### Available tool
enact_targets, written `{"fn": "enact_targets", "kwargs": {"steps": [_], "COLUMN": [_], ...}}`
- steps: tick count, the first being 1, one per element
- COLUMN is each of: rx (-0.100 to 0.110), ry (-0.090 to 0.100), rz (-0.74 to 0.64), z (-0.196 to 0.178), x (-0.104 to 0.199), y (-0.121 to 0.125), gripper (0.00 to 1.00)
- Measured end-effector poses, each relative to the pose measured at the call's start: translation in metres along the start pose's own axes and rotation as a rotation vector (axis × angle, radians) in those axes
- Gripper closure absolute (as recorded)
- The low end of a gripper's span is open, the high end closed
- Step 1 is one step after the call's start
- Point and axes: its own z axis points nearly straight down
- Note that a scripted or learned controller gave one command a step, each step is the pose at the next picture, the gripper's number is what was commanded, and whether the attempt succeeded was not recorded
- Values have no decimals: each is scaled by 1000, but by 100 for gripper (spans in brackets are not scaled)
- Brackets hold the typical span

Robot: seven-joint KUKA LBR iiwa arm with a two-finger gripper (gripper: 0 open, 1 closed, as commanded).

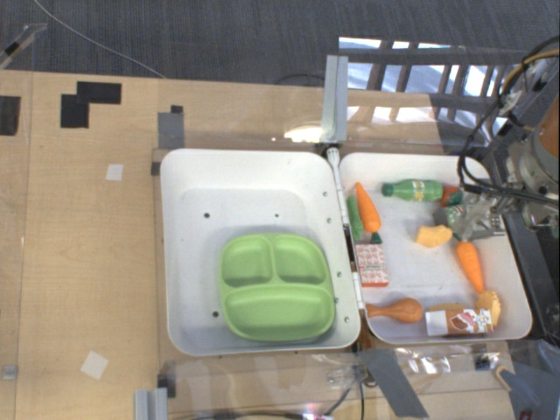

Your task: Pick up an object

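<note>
Counter [79, 261]: pale wood, carrying two shallow white bins side by side, their inner walls touching along the middle.

Left bin [188, 199]: holds a green divided plate [276, 287] lying flat toward 5 o'clock of the bin, two small wells at the top and one long well below.

Right bin [398, 274]: holds the toy food.

Green bottle [413, 190]: lies on its side near 12 o'clock of the right bin, cap pointing to 3 o'clock.

Carrot by the divider [367, 208]: slanted at 10 o'clock of the bin, beside a green vegetable [353, 216] that lies against the dividing wall.

Small carton [372, 265]: red and white, flat at 9 o'clock of the bin, just below that carrot.

Yellow wedge [433, 235]: near the bin's middle, just left of the gripper.

Second carrot [471, 265]: at 3 o'clock of the bin, tip pointing to 5 o'clock, just below the gripper.

Drumstick [395, 311]: brown, lying at 7 o'clock of the bin, thick end to 3 o'clock.

Brown packet [458, 321]: flat at 5 o'clock, with a small golden piece [490, 304] touching its right end.

Arm [529, 160]: reaches in from 3 o'clock, cables looping over it.

Gripper [470, 218]: low over the right bin at about 2 o'clock, between the bottle's cap and the second carrot; I cannot tell from here whether it is open, closed or gripping anything.
</note>
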Motion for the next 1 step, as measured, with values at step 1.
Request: {"fn": "enact_targets", "kwargs": {"steps": [1], "rx": [1], "ry": [-6], "rz": [-3], "z": [-10], "x": [-3], "y": [0], "gripper": [100]}}
